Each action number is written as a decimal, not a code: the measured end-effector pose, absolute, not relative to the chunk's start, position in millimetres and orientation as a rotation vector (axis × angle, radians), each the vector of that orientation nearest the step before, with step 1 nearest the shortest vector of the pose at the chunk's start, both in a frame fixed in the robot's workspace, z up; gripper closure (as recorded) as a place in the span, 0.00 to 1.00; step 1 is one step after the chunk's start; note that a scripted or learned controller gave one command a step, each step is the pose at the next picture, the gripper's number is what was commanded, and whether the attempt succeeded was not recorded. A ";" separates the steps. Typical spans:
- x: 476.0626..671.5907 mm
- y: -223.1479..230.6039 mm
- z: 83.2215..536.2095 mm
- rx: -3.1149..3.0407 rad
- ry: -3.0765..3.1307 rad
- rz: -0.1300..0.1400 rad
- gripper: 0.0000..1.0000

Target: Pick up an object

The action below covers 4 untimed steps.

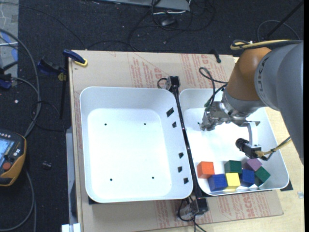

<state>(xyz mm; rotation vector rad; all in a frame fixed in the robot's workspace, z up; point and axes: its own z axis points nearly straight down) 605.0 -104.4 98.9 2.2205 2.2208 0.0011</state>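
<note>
Jaws [208,123]: over the right bin's [217,134] bare floor; spread or pressed together, cannot tell.
Blocks: clustered well below the jaws at the bin's near edge, orange block [206,168] nearest, then blue block [217,181], yellow block [232,180].
Left bin [87,144]: left of the jaws, on the table [120,66].

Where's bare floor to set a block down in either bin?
Left bin: whole floor bare, wall to wall. Right bin: a bare strip between the gripper and the blocks. Crowded along its near wall: orange block, blue block, yellow block, more behind.
</note>
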 end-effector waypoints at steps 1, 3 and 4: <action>605.3 -105.5 140.6 2.220 2.220 0.003 1.00; 615.2 -110.4 206.1 2.221 2.221 0.001 1.00; 608.2 -56.2 199.5 2.217 2.227 0.000 1.00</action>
